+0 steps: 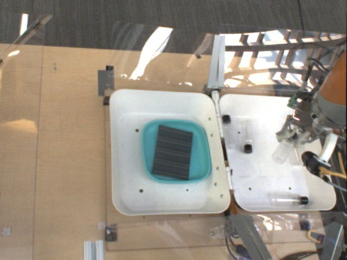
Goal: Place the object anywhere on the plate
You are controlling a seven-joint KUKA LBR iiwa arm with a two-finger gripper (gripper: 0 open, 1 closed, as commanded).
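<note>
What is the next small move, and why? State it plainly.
Probably just lift the end effector away, above the right bin: the dark block already lies flat on the teal plate in the left bin, so nothing seems left to place.

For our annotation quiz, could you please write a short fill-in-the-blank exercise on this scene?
1. The dark ribbed block lies on the ____ plate.
2. The plate sits in the ____ bin.
3. The gripper hangs over the ____ bin.
4. A clear tube with a ____ cap lies near that bin's front edge.

Missing words: teal; left; right; black
</note>
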